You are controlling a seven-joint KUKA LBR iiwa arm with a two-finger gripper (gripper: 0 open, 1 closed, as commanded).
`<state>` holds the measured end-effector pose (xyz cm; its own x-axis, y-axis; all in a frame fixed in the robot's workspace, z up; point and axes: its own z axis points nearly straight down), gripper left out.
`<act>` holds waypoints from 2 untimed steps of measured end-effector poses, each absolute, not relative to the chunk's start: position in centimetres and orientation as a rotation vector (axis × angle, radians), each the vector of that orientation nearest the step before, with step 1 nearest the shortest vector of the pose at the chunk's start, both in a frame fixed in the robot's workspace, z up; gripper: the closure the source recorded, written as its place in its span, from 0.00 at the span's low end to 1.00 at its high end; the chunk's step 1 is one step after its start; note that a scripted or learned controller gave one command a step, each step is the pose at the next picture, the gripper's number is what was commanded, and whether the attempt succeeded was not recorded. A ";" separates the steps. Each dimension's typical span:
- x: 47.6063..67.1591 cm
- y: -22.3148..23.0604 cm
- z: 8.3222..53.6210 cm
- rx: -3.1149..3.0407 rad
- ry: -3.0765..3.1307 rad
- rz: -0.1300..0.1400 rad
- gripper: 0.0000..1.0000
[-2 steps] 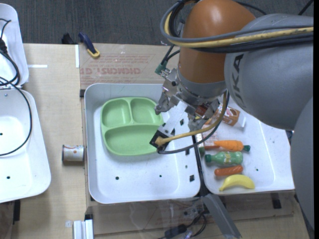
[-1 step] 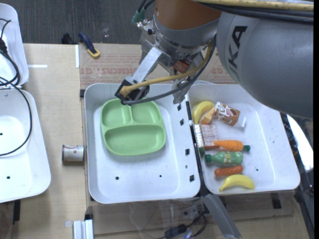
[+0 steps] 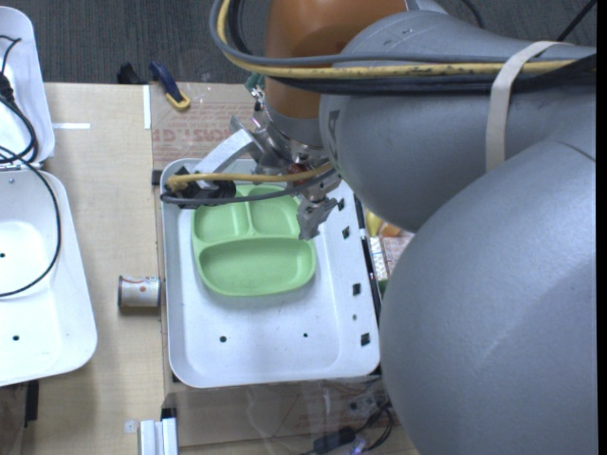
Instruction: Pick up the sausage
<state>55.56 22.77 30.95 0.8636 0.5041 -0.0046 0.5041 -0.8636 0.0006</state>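
Note:
My gripper (image 3: 311, 214) hangs low over the far right corner of a green divided plate (image 3: 254, 263), close to its surface. The plate lies in the near white bin (image 3: 256, 349), and its compartments look bare. The grey arm with its orange band (image 3: 322, 36) covers the right side of that bin. A yellow hose and a black cable end (image 3: 201, 190) run from the wrist across the plate's far edge. At the arm's edge, a yellowish bit (image 3: 374, 224) and a printed packet (image 3: 391, 252) peek out; I cannot tell what they are.
A second white bin (image 3: 38, 349) stands at the left with a black cable looping over it. A small metal cylinder (image 3: 140, 292) lies on the wooden bench between the bins. A blue and yellow clamp (image 3: 169, 87) sits at the bench's far edge.

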 end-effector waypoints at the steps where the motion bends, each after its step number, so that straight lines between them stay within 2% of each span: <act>1: 63.4 22.7 31.3 3.097 0.519 -0.002 0.00; 2: 61.4 22.6 13.0 3.108 0.438 -0.006 0.00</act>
